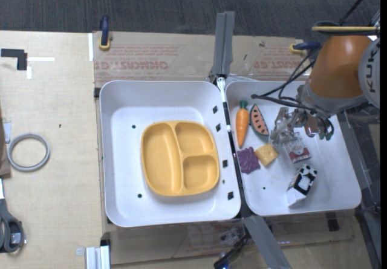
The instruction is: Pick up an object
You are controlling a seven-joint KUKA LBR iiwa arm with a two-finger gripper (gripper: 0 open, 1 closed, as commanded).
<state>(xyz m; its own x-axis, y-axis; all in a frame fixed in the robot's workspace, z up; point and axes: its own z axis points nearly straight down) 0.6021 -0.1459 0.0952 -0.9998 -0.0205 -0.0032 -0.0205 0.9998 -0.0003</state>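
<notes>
Two white bins lie side by side on the bench in the camera view. The left bin (115, 159) holds a yellow plate (179, 158) with three compartments, which rests flat near the middle of the bin. The right bin (338, 198) holds several small objects. A toy carrot (242, 127) lies close to the left wall of this bin, with its green top toward the far side. Just beside it, to the right, lies a watermelon slice (259, 119). Nearer to the camera, a purple object (247, 159) touches or nearly touches a yellow cheese wedge (266, 154). A black and white carton (301, 185) stands apart from them, toward the near right part of the bin. The arm (338, 71), grey with a large orange part, comes in from the right over this bin. The gripper (289, 136) hangs low among the objects, just to the right of the cheese wedge and above a small red and white object (299, 154). I cannot tell whether it is apart or together, and no object is clearly seen between its parts. On the bench to the left of the bins lies a grey ring (27, 152), well apart from them.
</notes>
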